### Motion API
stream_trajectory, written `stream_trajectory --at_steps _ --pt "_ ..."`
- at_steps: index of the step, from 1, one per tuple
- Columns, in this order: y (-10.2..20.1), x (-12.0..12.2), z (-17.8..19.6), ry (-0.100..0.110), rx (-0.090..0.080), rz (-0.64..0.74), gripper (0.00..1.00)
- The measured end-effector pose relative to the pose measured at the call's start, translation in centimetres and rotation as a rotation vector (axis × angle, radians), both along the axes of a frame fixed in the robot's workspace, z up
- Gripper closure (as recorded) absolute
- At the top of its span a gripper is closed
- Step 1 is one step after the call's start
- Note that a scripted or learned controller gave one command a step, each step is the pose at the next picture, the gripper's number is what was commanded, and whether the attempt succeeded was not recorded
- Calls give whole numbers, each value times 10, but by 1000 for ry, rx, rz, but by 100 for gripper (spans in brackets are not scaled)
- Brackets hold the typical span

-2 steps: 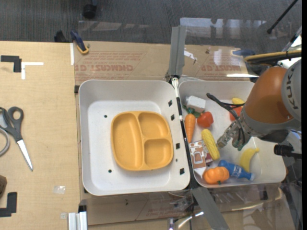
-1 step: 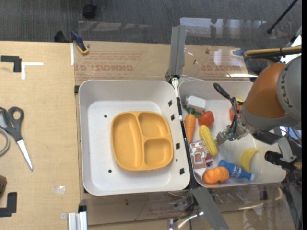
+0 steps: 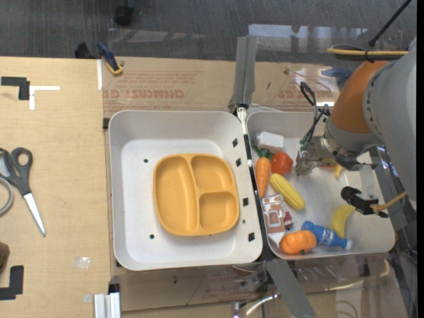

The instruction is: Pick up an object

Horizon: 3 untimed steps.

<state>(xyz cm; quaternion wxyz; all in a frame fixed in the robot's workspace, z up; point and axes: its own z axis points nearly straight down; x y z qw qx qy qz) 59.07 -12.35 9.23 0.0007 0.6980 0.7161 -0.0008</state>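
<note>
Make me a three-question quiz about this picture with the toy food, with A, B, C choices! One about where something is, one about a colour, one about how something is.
1. Where is the yellow divided plate?
A. in the left bin
B. in the right bin
C. on the cardboard

2. What colour is the bottle?
A. green
B. blue
C. pink

3. How is the corn cob placed?
A. standing upright
B. held in the pincer
C. lying flat in the bin

Answers:
1. A, the plate sits in the left bin.
2. B, the bottle is blue with a white band.
3. C, the corn lies on the right bin floor, beside the carrot, apart from the pincer.
</note>
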Motion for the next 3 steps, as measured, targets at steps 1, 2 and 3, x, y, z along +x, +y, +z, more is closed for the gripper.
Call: stream_trajectory --at_steps 1,2,3 --pt "-76 0 17 -3 -1 354 100" --pt "-38 19 133 0 -1 116 100" --pt "-38 19 132 0 0 116 0"
